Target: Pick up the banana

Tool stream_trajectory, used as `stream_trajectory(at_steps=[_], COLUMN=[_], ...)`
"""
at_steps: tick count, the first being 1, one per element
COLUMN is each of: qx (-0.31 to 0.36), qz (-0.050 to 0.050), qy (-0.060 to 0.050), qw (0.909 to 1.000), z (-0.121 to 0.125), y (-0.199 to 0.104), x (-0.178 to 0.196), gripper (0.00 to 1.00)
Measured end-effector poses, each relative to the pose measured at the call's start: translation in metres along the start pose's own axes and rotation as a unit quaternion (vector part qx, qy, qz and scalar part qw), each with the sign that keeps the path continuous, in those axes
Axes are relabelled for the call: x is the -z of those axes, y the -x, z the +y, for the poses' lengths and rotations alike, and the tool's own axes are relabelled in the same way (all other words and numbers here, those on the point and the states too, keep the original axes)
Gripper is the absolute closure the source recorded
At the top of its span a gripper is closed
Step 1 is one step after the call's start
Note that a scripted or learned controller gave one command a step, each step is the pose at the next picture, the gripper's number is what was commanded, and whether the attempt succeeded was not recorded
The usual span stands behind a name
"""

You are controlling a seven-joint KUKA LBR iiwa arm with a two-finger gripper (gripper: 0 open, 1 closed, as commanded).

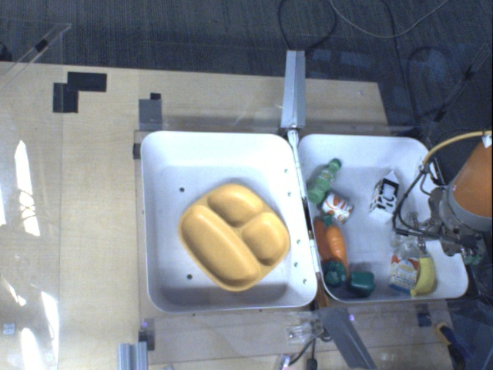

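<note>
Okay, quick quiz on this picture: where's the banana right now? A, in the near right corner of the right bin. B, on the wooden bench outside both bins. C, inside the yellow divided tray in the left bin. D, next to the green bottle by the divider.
A: the banana lies in the right bin's near right corner, just below the gripper, far from the green bottle.
</note>
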State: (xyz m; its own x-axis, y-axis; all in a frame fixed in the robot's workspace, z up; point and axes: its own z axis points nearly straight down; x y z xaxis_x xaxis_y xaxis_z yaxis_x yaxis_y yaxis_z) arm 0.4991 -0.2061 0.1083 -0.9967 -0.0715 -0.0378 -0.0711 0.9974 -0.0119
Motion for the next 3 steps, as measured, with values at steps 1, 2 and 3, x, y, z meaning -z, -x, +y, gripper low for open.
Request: stream_trajectory(at_steps=[1,2,3], qx=[-0.165,-0.165,-0.164], qz=[0.009,0.011,0.008], qy=[0.001,0.001,0.001], qw=[0.9863,0.9863,0.9865], z=[0.004,0.004,0.005], y=[0.021,0.020,0.023], x=[-0.019,-0.019,-0.007], gripper=[1.00,0.00,1.00])
